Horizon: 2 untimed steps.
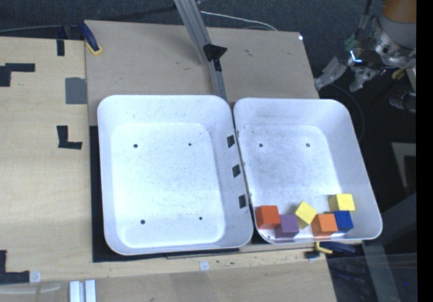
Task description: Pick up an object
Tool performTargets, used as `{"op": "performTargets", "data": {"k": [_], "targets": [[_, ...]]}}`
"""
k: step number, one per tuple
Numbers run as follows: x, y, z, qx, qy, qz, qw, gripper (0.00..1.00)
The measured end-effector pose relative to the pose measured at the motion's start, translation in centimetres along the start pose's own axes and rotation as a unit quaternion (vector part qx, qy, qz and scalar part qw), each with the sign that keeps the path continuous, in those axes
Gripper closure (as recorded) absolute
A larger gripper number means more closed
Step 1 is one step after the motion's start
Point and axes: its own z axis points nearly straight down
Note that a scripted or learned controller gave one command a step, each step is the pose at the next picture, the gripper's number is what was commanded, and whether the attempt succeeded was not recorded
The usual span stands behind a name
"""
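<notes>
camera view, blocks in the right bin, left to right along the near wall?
Orange block → purple block → yellow block → second orange block. The blue and second yellow blocks overlap at the far right, so I left them out.

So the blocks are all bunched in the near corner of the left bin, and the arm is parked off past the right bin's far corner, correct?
Not quite: the blocks are bunched in the near corner of the right bin, not the left bin. The camera view shows this. The rest stands: the gripper is off past the right bin's far corner.
</notes>
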Motion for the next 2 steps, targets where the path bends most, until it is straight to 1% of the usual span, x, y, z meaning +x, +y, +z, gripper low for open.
{"op": "performTargets", "data": {"k": [1,2], "targets": [[0.1,0.0,-1.0,0.0,-0.001,-0.001,1.0,1.0],[2.3,1.0,-6.7,-0.004,0.0,-0.001,1.0,1.0]]}}
